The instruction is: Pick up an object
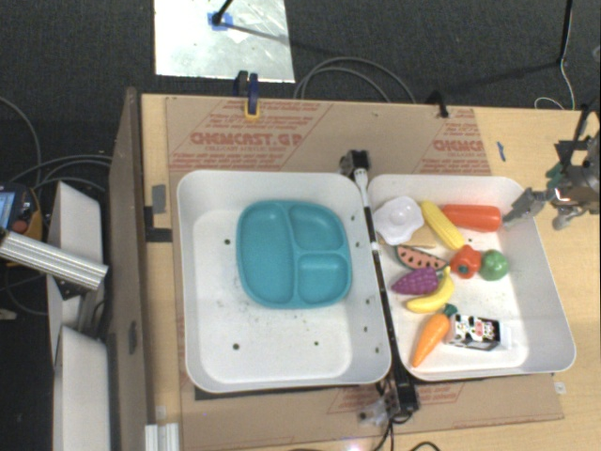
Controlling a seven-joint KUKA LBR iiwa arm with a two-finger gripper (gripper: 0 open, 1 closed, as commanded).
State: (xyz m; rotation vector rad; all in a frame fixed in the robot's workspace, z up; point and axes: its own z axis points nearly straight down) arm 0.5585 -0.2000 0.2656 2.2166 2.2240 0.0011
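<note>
My end effector (pixel 563 195) (grip state: can't tell) hovers beside the right bin (pixel 554 332); I should descend squarely over the orange pepper (pixel 471 217)

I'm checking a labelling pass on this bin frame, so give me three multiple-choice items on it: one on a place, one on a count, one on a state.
1. Where does the teal divided plate lie?
A. in the left bin
B. in the right bin
C. on the bare bench

2. How many yellow toy bananas are in the right bin?
A. one
B. two
C. four

3. How does the gripper stand to the toys?
A. it holds the carrot
B. it presses on the milk carton
C. it is at the right bin's far right rim, with no toy between its fingers

Answers:
1 A, the plate sits mid-floor of the left bin.
2 B, one banana lies by the orange pepper and a second banana lies above the carrot.
3 C, the carrot and the milk carton lie on the bin floor, apart from the gripper.
</note>
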